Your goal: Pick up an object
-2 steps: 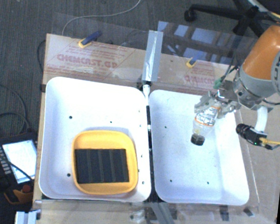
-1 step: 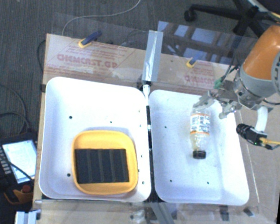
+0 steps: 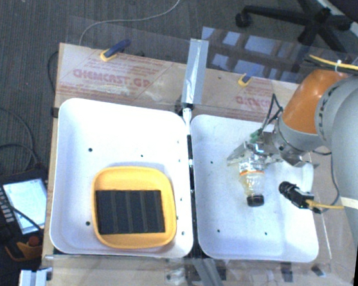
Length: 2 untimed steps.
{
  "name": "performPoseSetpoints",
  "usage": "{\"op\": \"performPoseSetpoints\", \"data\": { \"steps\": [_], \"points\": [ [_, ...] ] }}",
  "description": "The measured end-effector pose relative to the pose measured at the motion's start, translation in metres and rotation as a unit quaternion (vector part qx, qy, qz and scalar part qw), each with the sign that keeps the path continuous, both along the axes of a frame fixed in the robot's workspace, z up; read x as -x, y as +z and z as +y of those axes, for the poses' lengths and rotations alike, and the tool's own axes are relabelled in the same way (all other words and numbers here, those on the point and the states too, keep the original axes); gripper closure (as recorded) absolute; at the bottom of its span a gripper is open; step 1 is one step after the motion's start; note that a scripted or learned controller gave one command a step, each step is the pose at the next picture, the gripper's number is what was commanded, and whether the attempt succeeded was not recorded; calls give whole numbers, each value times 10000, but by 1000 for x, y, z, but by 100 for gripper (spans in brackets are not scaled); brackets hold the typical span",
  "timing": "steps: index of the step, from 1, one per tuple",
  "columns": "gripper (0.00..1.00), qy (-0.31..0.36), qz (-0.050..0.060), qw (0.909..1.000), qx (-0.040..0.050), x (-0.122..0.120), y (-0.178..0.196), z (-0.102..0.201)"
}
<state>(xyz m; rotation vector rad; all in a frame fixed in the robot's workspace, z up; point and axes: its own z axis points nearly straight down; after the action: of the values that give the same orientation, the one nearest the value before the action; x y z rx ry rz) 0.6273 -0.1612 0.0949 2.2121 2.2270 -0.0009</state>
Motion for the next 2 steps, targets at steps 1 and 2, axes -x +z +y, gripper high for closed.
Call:
{"op": "performPoseSetpoints", "data": {
  "steps": [1, 2],
  "points": [
    [0, 364, -73, 9993, 24, 25, -3, 2],
    [100, 367, -77, 9993, 11, 24, 6, 4]
  ]
}}
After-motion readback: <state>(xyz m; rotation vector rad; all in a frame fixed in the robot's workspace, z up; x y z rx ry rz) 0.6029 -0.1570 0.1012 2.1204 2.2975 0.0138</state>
